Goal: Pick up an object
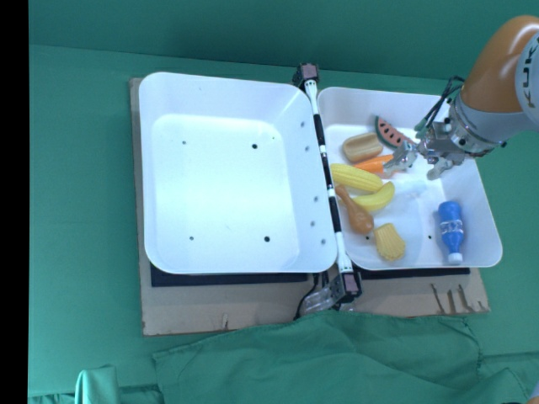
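Camera view: tool (418, 159) over right bin (487, 217), grip state can't tell. Carrot (375, 164) just left of tool, beside bread roll (362, 146). Prob. light stiff plastic, slippery; grab mid-body.

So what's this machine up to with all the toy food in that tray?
A grey and orange robot arm reaches in from the right over the right-hand bin, trying to pick something up. Its tool is low among the toy food, right beside the orange carrot and near the watermelon slice. I can't tell whether it has gripped anything. A bread roll, corn, banana and blue bottle lie around it.
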`<state>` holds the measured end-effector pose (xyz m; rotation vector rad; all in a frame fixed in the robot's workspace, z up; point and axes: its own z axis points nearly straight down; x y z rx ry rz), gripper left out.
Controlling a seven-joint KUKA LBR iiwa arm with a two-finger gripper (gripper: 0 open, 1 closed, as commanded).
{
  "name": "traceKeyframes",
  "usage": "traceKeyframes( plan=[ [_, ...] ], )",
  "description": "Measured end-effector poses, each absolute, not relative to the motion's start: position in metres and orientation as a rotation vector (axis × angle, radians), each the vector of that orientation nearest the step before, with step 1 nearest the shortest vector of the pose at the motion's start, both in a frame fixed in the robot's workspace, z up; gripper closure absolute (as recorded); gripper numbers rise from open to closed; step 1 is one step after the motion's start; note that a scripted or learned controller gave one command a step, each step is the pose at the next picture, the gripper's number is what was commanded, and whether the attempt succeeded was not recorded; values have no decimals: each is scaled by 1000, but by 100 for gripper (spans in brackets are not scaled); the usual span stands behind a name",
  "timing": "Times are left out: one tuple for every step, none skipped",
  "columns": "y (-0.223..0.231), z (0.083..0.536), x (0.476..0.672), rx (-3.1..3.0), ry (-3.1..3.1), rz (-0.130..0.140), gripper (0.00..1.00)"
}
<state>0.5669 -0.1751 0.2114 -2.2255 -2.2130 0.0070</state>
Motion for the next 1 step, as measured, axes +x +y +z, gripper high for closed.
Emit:
traceKeyframes(
  plan=[
    [-178,183,570,-2231,-2223,-4,0]
  ],
)
